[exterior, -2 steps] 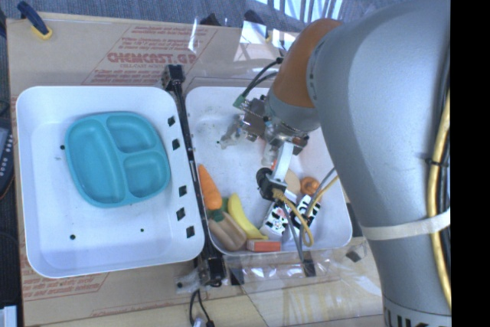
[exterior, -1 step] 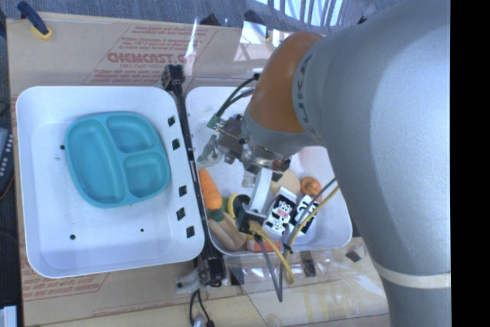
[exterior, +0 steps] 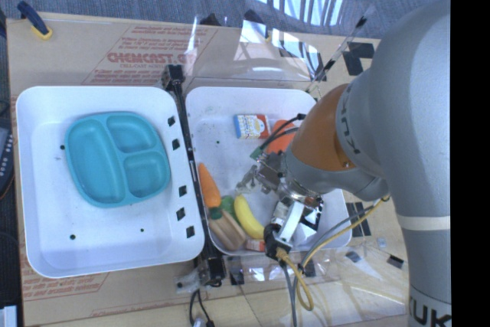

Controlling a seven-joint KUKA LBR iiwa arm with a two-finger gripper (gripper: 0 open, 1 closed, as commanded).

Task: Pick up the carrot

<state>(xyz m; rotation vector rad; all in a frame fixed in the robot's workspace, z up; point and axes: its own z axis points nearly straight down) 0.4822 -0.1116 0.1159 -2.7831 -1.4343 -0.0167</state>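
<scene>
Arm (exterior: 406,119) covers the right side of the right bin (exterior: 222,109); whatever lies there is hidden. Orange item (exterior: 282,135) just left of the wrist is mostly covered, kind unclear. Carrot (exterior: 208,184): near end meets a green piece (exterior: 227,204), join too small to tell. Small carton (exterior: 251,125): print unreadable. Dark object (exterior: 4,153) cut off at left edge.
</scene>
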